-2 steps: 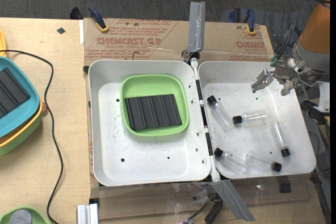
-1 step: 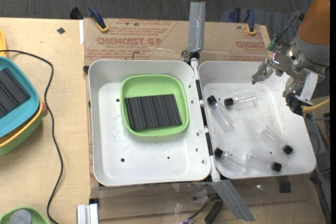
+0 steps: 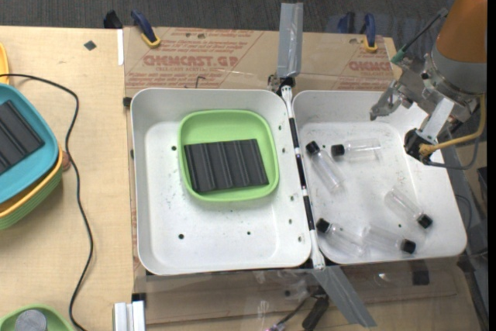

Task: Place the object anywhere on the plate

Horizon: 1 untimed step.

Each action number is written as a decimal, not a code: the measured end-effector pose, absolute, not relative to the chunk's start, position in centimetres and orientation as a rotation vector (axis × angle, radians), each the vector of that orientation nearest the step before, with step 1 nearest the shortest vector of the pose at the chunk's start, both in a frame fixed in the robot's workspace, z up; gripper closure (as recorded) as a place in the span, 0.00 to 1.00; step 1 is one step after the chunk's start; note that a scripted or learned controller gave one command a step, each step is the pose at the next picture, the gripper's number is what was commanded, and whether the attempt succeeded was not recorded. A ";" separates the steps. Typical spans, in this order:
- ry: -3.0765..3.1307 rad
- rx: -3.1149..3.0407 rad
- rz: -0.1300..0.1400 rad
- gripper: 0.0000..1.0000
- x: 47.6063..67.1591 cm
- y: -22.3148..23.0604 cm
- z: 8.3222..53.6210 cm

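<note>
Vials [image 3: 358,147]: we are logging all lying in the right bin [image 3: 356,108], none on the green plate [image 3: 226,120]; gripper [image 3: 385,106] hovering, closure we cannot tell.

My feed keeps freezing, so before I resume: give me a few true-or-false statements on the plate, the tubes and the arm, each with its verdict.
1. The green plate sits in the left bin. True.
2. A clear tube lies on the plate. False: what lies on the plate is a dark ribbed mat; the clear tubes are in the right bin.
3. The gripper hangs over the left bin. False: it is over the far side of the right bin.
4. The tubes have black caps. True.
</note>
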State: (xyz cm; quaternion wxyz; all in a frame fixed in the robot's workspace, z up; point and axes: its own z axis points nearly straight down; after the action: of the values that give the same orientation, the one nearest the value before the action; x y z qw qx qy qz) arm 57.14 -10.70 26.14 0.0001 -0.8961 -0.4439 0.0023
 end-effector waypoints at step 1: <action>-1.267 -2.875 0.007 0.00 56.6 -12.9 26.3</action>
State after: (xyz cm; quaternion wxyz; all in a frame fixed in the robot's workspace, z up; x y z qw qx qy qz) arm 56.60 -12.89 26.27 0.0000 -0.9150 -0.4034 0.0022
